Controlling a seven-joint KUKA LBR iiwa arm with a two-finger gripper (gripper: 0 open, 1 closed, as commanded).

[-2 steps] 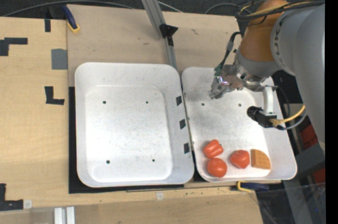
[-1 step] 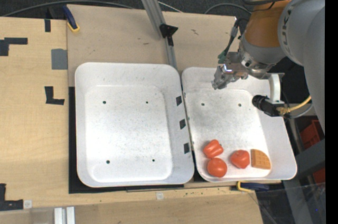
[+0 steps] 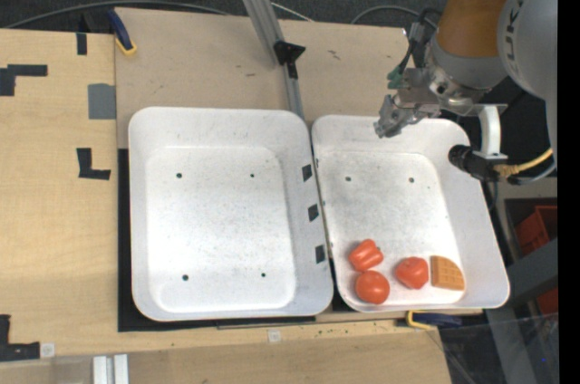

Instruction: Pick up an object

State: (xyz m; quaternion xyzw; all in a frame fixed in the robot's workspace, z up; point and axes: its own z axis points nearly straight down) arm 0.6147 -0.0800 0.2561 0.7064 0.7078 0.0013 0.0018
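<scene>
The gripper [image 3: 390, 125] hangs over the right bin [image 3: 471, 219] near its 12 o'clock rim; whether it is open or closed cannot be told, and nothing shows in its grasp. Well apart from it, toward the bin's 5 o'clock corner, lie a red pepper [image 3: 365, 254], a red tomato [image 3: 372, 287], a second red fruit [image 3: 411, 273] and, touching that fruit, an orange waffle piece [image 3: 447, 273]. The left bin [image 3: 145, 192] sits just beside it on the worktop [image 3: 199, 56].

arm [image 3: 535, 11]: grey shell | orange band | black cables | metal wrist
</scene>
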